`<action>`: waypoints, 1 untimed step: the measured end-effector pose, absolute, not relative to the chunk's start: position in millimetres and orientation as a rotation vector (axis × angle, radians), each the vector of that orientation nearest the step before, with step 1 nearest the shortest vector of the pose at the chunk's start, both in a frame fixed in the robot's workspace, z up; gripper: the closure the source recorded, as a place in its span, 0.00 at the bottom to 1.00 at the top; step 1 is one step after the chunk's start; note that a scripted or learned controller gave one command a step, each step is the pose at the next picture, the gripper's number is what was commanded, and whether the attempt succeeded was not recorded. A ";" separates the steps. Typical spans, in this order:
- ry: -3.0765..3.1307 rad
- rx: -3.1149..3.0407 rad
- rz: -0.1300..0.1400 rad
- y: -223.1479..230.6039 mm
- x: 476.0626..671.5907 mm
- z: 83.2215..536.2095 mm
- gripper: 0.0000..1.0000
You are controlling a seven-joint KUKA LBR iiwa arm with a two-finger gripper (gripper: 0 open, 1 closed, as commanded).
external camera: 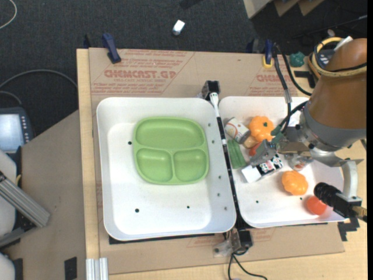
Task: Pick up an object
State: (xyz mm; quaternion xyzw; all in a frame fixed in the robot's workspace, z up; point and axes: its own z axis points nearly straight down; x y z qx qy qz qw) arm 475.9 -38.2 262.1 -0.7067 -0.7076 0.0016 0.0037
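Orange band and grey casing up top: the arm point(337, 92) reaches in from the right and hangs over the right bin point(262, 213). The claw point(266, 151) sits low over the clutter near that bin's left side, and from up here I cannot tell whether it is clenched or released, or whether anything is in its grasp.

Candidates for a pick all lie in the right bin. An orange pumpkin-shaped toy point(260, 127) sits just above the claw, very close to it. A white box with black markings point(261, 170) lies tilted just below the claw. A second orange fruit point(294, 182) rests to the right of that box, and a red round piece point(315, 205) lies lower right, near the bin's bottom rim. Along the left wall there is a green strip point(235, 154), and above it a small white and red item point(234, 126), too small to make out.

Over in the left bin point(116, 179), a green divided plate point(172, 150) lies flat, three compartments facing up, well apart from the claw. Both bins rest side by side, rims touching, on the desk point(145, 72), which wears a brown sheet with red print. A blue clamp point(111, 47) grips the desk's far left edge.
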 end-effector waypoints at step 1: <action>-2.235 -2.223 -0.019 -9.3 480.9 384.5 0.00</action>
